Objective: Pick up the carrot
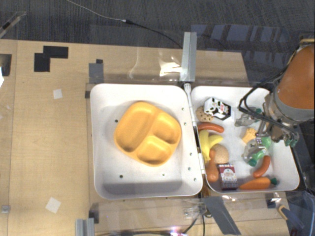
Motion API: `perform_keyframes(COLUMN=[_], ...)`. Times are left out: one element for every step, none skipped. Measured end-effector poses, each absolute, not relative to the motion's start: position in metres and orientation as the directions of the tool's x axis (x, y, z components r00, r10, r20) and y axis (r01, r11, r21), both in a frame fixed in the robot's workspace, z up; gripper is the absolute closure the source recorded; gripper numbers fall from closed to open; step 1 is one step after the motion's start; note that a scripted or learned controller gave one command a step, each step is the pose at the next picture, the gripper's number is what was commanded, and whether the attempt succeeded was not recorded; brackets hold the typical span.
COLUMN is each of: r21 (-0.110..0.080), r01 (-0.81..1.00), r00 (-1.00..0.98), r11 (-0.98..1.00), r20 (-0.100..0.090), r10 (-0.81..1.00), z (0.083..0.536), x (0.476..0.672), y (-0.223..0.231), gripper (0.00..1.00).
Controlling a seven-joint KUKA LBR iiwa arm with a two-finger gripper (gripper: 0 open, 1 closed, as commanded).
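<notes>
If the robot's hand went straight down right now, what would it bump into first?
Probably the small green toy right under the hand, beside the red chili. The carrot lies nearer the bin's front edge. Depth is hard to judge.

Arm: grey KUKA arm with orange band, entering from the right edge, reaching over the right shallow white bin.
Wrist: dark cabling loops at its left side, above the bin's upper right part.
Gripper: two-finger gripper, pointing down into the bin's right half, near its middle height.
Pose: gripper lies left of and below the orange band, well inside the bin's right wall.
Finger state: cannot tell.
</notes>
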State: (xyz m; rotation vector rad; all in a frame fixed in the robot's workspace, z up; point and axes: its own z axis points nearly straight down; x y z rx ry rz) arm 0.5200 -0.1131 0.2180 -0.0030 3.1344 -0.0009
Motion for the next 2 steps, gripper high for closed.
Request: perform_keyframes(r21=[0.0,-0.001], r01=[0.138,0.131], r00=[-0.99,-0.991], r11=[0.99,0.991], r20=[-0.007,-0.014], r10=[0.138,0.131], z=[0.176,0.089], x=[0.601,0.575], y=[-0.17,-0.196], gripper=[0.0,0.0])
